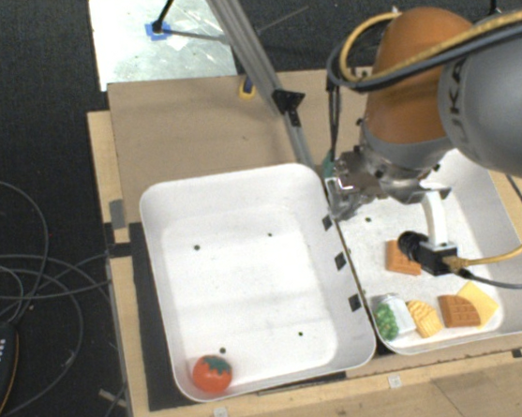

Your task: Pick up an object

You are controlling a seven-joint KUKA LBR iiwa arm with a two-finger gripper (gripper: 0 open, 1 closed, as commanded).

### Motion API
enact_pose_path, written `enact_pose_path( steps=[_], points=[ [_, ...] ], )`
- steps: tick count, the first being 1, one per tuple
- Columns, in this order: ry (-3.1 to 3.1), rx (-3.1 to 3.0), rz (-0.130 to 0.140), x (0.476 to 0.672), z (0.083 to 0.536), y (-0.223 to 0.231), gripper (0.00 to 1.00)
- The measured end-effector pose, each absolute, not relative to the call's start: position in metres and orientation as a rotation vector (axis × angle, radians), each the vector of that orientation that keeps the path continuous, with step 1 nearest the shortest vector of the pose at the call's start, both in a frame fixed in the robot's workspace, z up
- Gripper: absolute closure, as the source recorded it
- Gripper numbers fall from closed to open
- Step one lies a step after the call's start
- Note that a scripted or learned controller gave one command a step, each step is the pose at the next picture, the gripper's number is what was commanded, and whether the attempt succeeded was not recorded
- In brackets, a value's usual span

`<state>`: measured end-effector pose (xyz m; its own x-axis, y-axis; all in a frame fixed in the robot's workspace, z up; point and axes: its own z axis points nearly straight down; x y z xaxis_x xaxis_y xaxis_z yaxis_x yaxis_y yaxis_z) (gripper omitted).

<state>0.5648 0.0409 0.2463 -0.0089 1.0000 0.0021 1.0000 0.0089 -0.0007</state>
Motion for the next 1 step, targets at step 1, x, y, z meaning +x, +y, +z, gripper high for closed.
enact_pose_path(
  steps=[1],
  points=[
    [-2.232, -2.208, -0.003, 0.5496, 0.2465, 0.0956, 1.0]
  ],
)
